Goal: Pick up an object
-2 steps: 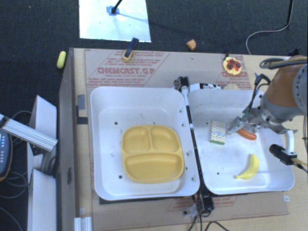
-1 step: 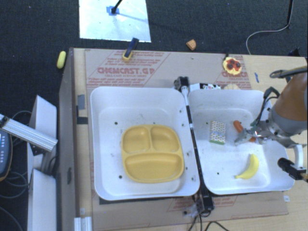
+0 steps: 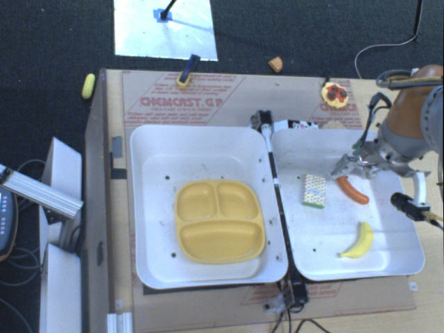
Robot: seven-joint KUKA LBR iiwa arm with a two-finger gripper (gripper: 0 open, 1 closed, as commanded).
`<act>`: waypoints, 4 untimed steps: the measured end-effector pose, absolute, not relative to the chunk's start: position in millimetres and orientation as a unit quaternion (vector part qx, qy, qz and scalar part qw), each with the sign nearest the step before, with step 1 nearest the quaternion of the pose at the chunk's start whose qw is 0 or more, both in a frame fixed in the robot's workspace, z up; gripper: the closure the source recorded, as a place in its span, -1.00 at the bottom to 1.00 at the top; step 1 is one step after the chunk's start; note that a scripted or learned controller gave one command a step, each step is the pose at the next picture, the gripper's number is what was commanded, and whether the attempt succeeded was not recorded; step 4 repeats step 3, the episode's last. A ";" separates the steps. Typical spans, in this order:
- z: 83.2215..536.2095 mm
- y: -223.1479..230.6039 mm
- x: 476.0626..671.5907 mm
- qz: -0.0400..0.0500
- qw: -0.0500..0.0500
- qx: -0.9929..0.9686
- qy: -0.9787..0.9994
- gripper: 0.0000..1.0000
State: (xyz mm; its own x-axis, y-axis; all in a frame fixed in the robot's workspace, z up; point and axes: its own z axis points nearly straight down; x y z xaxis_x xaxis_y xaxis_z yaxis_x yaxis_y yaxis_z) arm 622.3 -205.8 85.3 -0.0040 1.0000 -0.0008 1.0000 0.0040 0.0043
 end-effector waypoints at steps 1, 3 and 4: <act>96.5 -206.4 623.1 0.002 0.003 0.705 0.709 1.00; 157.4 -97.3 635.8 0.002 0.001 0.705 0.709 1.00; 157.4 -97.3 635.8 0.002 0.001 0.705 0.709 1.00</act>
